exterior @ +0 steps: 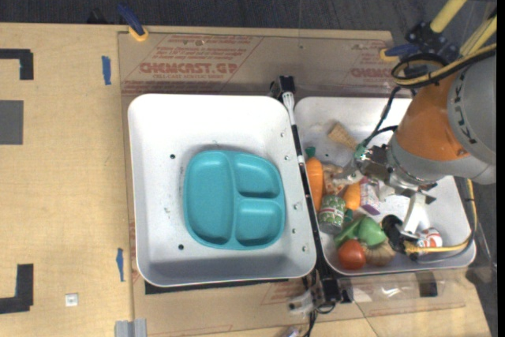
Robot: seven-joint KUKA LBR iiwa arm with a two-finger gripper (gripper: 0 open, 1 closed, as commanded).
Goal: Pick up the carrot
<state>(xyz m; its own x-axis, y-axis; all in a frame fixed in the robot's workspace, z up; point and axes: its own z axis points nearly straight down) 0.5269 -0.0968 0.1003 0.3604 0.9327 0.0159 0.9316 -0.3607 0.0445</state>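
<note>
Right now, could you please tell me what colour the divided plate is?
Turquoise: the plate shows best in the camera view.

The robot's grey metal arm point(480, 110) carries a broad orange band point(426, 130) above the wrist. Below that band sits a silvery metal wrist block point(394, 174). Thin black cables point(410, 71) loop over the orange band, running up behind the arm.

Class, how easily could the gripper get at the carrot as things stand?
Probably yes: the carrot lies uncovered from above by the right bin's left wall, though a green jar crowds its near end.
</note>
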